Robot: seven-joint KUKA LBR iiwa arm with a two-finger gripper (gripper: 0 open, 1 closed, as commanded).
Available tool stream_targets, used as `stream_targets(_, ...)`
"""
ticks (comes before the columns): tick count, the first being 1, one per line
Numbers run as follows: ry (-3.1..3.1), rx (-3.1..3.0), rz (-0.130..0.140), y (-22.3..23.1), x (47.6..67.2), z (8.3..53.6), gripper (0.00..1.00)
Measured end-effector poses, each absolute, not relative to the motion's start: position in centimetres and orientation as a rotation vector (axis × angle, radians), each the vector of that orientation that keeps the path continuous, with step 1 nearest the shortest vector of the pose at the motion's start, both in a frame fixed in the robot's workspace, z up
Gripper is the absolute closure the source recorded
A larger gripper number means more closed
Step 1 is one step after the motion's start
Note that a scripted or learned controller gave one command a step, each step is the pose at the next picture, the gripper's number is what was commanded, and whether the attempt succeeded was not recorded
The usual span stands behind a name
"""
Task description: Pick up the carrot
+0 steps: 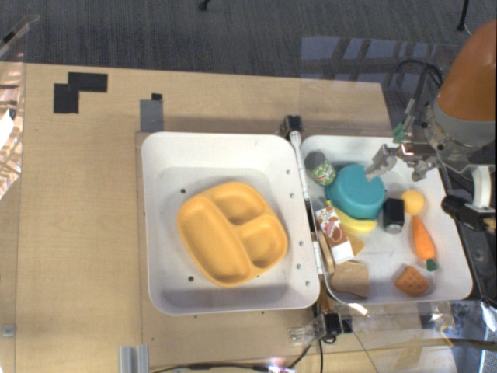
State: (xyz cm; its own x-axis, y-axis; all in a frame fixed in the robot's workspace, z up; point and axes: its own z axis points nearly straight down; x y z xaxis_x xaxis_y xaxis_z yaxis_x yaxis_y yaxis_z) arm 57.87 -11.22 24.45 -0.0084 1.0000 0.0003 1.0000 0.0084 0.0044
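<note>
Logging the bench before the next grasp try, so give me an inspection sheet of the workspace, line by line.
Surface: wooden bench bearing left bin and right bin.
Job's things: carrot lies in right bin, near its right wall, untouched.
Clutter: yellow divided plate in left bin; teal bowl, lemon, banana, black can, small carton beside carrot.
Grippers: tool above right bin's far end, holding nothing.
Cables: black cables by arm; wires at front edge.
Surroundings: dark carpet.
</note>
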Motion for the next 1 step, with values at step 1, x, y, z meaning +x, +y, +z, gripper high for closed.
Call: stream_targets(1,2.21,2.228,-0.005,-20.99,55.67,18.4,0.0)
